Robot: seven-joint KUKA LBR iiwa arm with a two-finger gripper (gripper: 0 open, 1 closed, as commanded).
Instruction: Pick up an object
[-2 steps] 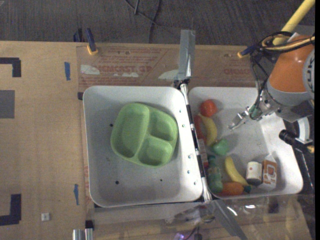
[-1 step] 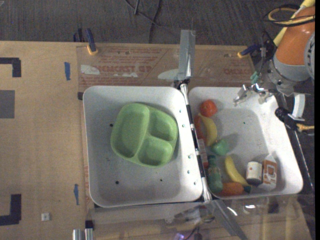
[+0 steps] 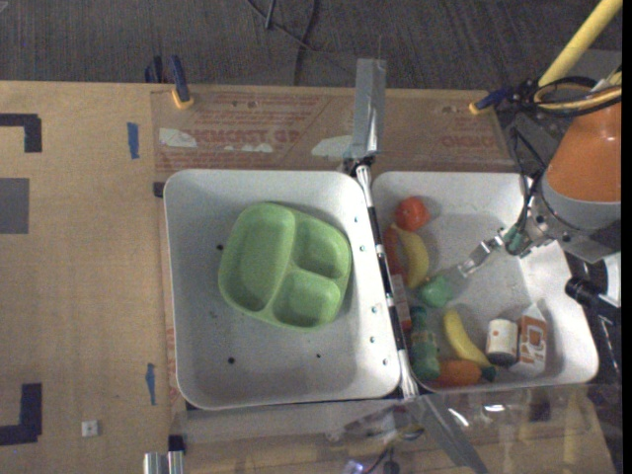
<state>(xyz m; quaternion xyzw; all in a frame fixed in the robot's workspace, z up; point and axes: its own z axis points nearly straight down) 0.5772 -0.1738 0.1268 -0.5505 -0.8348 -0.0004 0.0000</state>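
the arm is reaching in from three o'clock, its hand (image 3: 474, 260) hanging over the right bin (image 3: 568, 363) just beside a small green object (image 3: 434, 290); i cannot tell how that hand is set. two bananas (image 3: 415, 255) (image 3: 460, 336), a tomato (image 3: 412, 213) and a small carton (image 3: 534, 340) are lying around it. a green divided plate (image 3: 286, 265) is sitting in the left bin (image 3: 197, 344).

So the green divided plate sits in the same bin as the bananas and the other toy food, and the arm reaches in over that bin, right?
Not quite. The camera view shows the green divided plate alone in the left bin, while the bananas and other toy food lie in the right bin. The rest holds: the arm reaches in over the right bin, its gripper above the food.
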